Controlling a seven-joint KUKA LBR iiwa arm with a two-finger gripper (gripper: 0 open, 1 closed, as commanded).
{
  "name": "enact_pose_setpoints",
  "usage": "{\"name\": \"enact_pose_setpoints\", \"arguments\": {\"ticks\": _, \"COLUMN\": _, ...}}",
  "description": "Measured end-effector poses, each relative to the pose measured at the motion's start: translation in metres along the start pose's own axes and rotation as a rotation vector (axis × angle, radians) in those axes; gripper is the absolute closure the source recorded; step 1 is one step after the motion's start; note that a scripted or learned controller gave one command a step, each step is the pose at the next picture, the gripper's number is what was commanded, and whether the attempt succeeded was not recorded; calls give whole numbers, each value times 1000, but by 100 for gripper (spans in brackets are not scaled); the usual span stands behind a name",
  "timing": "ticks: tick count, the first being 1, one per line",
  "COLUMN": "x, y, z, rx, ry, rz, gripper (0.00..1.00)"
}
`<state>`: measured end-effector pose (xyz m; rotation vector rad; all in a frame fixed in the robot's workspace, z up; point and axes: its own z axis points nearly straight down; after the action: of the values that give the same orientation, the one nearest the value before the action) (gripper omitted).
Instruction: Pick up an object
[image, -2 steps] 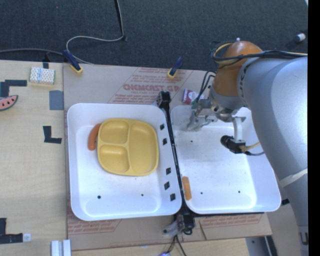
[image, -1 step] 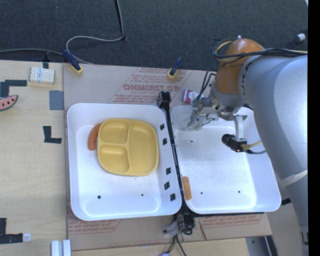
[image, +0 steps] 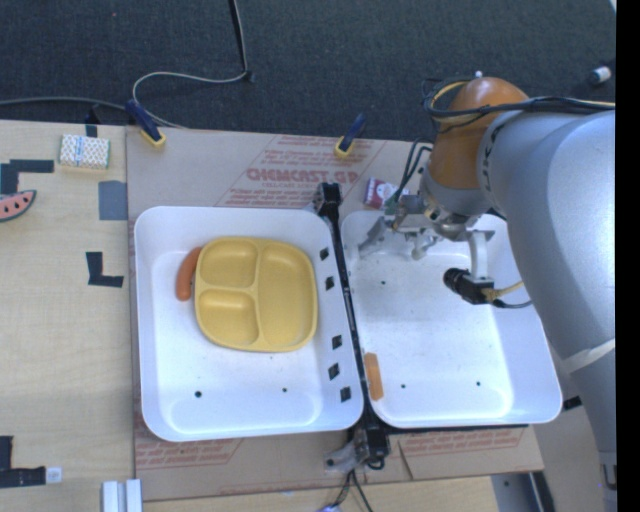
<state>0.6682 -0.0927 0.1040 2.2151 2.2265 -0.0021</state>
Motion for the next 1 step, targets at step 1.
{"name": "enact_pose_setpoints", "arguments": {"ticks": 1, "x": -1, "y": -6, "z": 19, "rx": 0, "ry": 0, "rz": 4, "gripper": 0}}
